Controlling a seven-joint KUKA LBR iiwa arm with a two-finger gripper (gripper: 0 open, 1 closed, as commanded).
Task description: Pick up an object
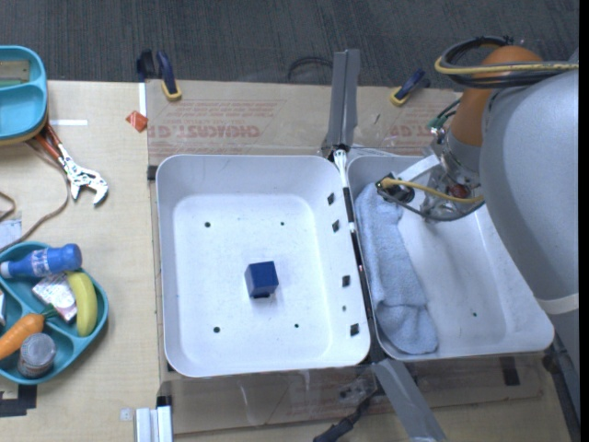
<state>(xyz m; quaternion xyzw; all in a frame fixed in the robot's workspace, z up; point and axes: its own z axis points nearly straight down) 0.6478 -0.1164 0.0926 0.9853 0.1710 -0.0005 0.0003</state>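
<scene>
cube (pixel 262 278), small and blue, sits alone near the middle of the left bin (pixel 184 247), we see. our gripper (pixel 440 201) hangs over the far part of the right bin (pixel 497 311), beside a grey towel (pixel 391 274); whether it is open or closed we cannot tell.

The bench (pixel 101 118) is being viewed from a single camera fixed above it, being aimed downward at a slant. Both white bins, the left bin (pixel 175 247) and the right bin (pixel 497 293), are being framed whole near the centre. The arm (pixel 534 155) is being seen entering from the right edge, close to the lens.
</scene>
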